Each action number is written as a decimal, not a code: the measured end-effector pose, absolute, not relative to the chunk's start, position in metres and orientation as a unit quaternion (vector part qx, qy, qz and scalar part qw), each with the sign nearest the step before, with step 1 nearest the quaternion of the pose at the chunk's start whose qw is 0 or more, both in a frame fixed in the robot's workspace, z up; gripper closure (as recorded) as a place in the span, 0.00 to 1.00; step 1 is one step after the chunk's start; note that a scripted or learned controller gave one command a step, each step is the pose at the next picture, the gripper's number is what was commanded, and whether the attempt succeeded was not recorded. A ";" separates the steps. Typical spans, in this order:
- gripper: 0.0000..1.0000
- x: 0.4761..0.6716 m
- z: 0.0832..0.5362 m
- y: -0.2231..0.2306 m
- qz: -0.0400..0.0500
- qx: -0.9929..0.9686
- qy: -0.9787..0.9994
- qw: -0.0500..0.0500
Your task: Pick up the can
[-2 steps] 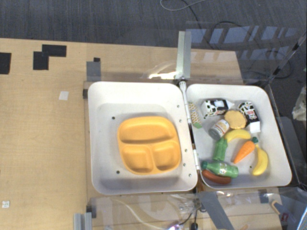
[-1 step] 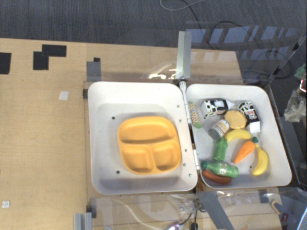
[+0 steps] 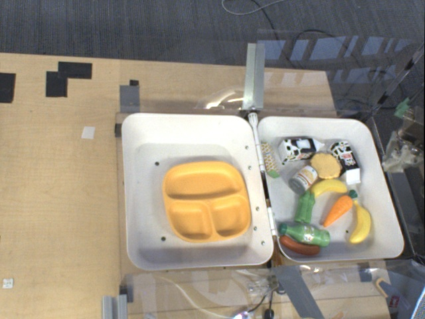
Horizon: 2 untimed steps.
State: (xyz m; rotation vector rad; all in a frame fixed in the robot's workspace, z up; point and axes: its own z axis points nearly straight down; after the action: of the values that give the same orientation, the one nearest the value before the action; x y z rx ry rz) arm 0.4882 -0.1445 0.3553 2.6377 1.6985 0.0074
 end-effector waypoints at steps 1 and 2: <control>1.00 0.488 0.361 -0.124 0.002 0.841 0.541 0.002; 1.00 0.488 0.341 -0.104 0.002 0.783 0.622 0.002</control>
State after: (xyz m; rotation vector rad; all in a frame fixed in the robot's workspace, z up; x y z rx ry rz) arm 0.4883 -0.1039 0.3409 2.4565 1.9525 0.0063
